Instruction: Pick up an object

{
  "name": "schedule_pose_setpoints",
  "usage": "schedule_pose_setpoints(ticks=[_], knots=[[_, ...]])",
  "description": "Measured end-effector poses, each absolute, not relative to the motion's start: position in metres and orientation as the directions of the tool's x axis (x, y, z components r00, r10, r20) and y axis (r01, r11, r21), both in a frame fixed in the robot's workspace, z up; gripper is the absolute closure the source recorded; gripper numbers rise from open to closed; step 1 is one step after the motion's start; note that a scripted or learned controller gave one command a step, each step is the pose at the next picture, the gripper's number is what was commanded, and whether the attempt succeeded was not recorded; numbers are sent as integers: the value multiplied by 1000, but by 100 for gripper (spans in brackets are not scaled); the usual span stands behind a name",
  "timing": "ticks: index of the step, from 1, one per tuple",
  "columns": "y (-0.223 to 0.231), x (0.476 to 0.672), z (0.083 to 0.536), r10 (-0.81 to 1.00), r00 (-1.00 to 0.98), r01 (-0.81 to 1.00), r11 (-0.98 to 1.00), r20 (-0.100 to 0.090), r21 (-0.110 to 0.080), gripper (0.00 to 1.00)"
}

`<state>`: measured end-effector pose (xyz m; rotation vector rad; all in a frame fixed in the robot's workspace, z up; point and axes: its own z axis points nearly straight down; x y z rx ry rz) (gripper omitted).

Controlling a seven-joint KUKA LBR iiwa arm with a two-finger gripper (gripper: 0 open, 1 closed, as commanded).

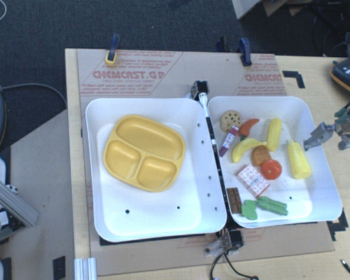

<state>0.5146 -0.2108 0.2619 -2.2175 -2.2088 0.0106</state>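
Gripper (322,134) sits at the right bin's (315,112) right rim, fingers parted, holding nothing; nearest item, yellow bottle (298,160), lies just left, long axis running near-to-far.

Bright, even overhead light. White bins (99,156) near overexposed, mild glare. Shadows soft, short. Dark floor (46,16) underexposed. Overall slight softness; gripper (321,136) at right edge blurred.
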Motion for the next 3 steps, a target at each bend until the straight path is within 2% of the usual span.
schedule_pose_setpoints(ticks=[1, 3], knots=[[-210, 517, 269, 1000, 0, 1000, 0, 0, 0, 0], [-218, 514, 143, 1000, 1, 1000, -1, 3, -7, 0]])
